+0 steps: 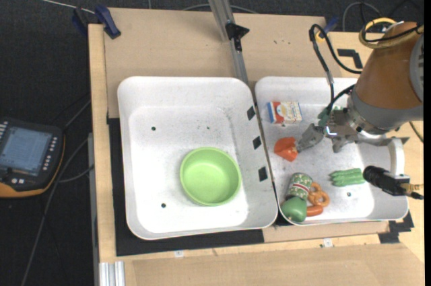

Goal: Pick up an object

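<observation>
The claw (315, 138) hangs low over the right-hand bin (384, 210), reaching in from the right, with two fingers spread apart and nothing between them: it is released and carries no load. The nearest candidate for the pick is the orange-red piece (286, 149), lying just beyond the fingertips on the side away from the arm and a little toward the near rim of the bin; it is close to the claw but apart from it. Its long axis cannot be judged with confidence, as it reads as a small, blocky lump. The white carton (283, 112) lies on the same far side but toward the back of the bin, near yet clear of the fingers. The green ridged piece (347, 177) sits back under the wrist, toward the near rim, and the green and multicoloured cluster (302, 196) lies further toward that rim still. The bin floor is white, speckled and flat, with open floor around the orange-red piece on all sides, so a short advance and descent should have room. The neighbouring bin (141, 143), well apart beyond the dividing rims, holds a green bowl (210, 175)
</observation>
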`<state>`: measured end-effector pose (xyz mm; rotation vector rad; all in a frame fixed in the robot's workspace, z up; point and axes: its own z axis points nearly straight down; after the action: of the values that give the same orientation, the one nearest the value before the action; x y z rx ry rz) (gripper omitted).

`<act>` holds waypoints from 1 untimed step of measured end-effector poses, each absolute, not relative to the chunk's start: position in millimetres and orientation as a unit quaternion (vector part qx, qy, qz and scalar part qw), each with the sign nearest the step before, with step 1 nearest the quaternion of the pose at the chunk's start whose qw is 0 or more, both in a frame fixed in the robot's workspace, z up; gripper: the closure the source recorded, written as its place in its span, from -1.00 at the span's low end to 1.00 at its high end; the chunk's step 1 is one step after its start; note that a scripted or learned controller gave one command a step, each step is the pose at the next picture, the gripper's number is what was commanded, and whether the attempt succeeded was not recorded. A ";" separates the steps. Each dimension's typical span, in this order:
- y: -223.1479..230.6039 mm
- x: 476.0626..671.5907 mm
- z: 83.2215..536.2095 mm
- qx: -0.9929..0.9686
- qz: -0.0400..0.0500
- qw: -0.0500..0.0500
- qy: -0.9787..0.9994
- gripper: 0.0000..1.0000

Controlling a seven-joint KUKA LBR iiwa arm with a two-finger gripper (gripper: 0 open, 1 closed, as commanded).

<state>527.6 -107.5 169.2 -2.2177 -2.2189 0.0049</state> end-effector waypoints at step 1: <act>-110.0 531.4 108.2 -0.707 0.001 0.002 -0.707 -1.00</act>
<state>531.4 -110.0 108.2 -2.2186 -2.2188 0.0045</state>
